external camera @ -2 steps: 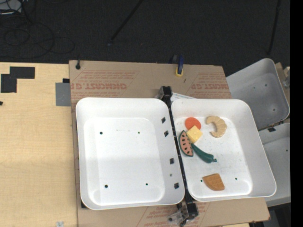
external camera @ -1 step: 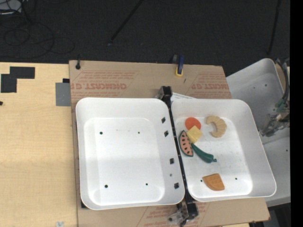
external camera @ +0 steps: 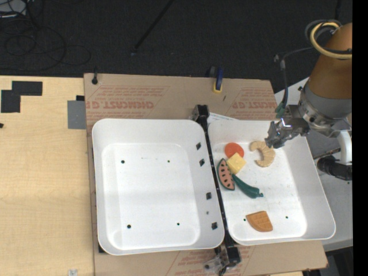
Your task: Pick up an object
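Note:
Several small toy foods lie in the right bin (external camera: 313, 211): a tan curved croissant-like piece (external camera: 263, 153), a red round piece (external camera: 233, 150), a yellow block (external camera: 236, 164), a watermelon slice (external camera: 226, 174), a dark green curved piece (external camera: 248, 187) and an orange bread-like piece (external camera: 259, 221). My gripper (external camera: 276, 137) hangs at the bin's upper right, just above and right of the tan piece. Nothing shows between its fingers, and whether they stand apart is unclear.
The left bin (external camera: 103, 154) sits beside the right one, joined by a black divider with clips (external camera: 208, 171). Both rest on a cardboard sheet (external camera: 149, 96) on the wooden bench. A blue clamp (external camera: 218, 80) stands at the cardboard's far edge.

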`<state>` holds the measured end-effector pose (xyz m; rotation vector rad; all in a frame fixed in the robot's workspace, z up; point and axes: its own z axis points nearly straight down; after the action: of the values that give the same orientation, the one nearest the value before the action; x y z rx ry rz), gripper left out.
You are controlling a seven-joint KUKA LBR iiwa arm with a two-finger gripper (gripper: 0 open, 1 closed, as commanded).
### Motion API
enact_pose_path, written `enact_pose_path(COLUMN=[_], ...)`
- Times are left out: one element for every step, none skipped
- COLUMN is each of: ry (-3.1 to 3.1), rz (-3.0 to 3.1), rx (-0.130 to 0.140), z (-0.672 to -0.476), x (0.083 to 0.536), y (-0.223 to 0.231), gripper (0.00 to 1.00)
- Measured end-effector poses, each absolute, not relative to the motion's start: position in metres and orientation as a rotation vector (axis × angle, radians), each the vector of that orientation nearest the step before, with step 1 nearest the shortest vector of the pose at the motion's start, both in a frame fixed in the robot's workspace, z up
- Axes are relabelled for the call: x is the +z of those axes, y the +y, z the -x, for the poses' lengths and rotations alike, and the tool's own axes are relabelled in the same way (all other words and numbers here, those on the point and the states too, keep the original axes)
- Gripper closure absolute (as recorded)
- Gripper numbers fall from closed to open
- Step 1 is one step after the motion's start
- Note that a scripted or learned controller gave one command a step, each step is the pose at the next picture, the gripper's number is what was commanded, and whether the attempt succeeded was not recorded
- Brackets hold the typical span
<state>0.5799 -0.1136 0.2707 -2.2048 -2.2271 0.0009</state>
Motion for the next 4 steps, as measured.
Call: enact_pose_path(ry=[-2.222,-2.209,-2.222,-2.227], rz=[2.208,2.232,2.212,2.21], rx=[0.005,0.007,0.003,0.0], z=[-0.527,-0.473,-0.501,-0.512], x=[0.26,0.276,0.258,0.264], y=[-0.041,-0.136,-0.074,0.005], gripper=[1.0,1.0,1.0,1.0])
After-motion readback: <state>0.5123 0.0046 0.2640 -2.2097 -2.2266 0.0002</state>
